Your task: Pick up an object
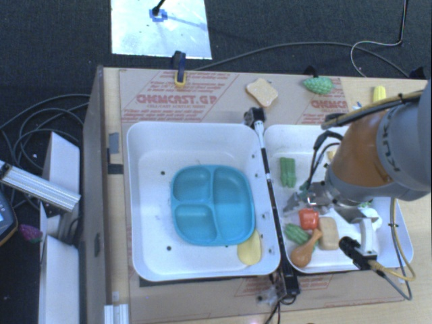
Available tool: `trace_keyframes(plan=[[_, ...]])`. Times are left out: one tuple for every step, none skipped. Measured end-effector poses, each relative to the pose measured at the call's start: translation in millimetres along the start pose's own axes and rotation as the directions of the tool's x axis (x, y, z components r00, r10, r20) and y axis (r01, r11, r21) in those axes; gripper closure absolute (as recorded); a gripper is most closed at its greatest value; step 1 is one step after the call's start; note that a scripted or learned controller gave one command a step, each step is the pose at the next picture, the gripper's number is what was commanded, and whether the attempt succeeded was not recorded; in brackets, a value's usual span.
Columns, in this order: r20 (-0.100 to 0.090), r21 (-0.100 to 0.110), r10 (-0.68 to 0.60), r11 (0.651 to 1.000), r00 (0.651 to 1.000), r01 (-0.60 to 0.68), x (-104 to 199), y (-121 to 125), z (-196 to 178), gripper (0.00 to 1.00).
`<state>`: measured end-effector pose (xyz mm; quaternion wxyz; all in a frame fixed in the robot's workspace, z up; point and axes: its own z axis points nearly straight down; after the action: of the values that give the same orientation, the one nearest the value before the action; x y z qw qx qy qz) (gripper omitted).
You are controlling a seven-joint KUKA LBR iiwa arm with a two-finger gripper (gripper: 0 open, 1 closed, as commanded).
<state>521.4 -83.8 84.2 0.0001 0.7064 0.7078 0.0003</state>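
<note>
Small red plastic block in right white bin is judged light, rigid, slightly slick; best gripped across flat sides; pincer hovers above, jaw state cannot be told

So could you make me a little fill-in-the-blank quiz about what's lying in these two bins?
1. The blue divided plate lies in the ____ bin.
2. The yellow piece touching the plate's near corner lies in the ____ bin too.
3. The small red piece lies in the ____ bin.
4. The bread slice lies ____ both bins, on the cardboard.

Missing words: left; left; right; outside
</note>
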Motion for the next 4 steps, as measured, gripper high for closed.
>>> trace_keyframes(plan=[[0.0,-0.004,-0.001,1.0,1.0,0.001,0.0,1.4,-11.2,1.0],[-0.001,-0.003,-0.002,1.0,1.0,0.002,67.5,-1.7,-100.7,1.0],[0.0,-0.001,-0.001,1.0,1.0,0.001,66.8,-2.0,-100.4,0.0],[0.002,-0.003,0.001,1.0,1.0,-0.001,14.6,55.9,-117.9,0.0]])
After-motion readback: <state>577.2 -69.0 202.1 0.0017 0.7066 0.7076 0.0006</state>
